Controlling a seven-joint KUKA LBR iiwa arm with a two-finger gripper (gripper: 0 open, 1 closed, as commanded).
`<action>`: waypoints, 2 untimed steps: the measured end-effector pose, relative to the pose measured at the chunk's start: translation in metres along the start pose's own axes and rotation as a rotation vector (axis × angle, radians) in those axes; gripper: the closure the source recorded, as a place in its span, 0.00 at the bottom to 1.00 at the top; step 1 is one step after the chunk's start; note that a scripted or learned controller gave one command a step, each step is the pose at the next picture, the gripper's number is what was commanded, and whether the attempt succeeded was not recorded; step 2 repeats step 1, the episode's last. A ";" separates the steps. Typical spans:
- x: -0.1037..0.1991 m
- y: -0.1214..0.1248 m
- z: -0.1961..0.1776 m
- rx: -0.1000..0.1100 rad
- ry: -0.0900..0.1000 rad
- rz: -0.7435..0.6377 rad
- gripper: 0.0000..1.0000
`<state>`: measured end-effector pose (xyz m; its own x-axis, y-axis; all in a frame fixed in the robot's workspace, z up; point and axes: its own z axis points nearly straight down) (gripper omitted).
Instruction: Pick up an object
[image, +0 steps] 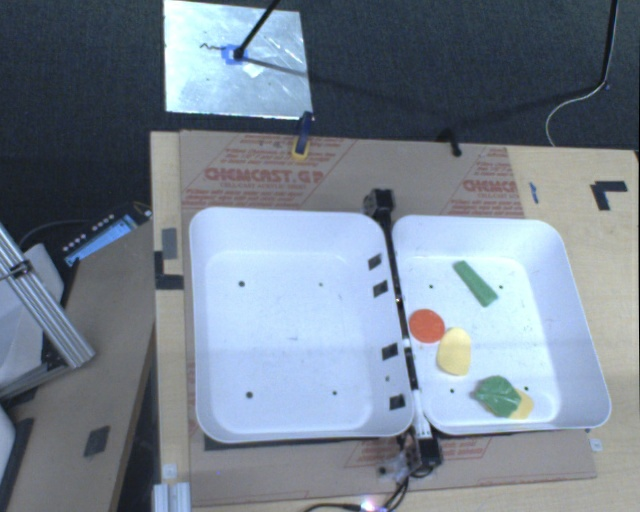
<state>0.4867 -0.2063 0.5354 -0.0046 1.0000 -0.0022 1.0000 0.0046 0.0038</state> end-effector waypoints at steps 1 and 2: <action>0.000 0.000 0.000 0.000 0.000 0.000 1.00; 0.000 0.000 0.000 0.000 0.000 0.000 1.00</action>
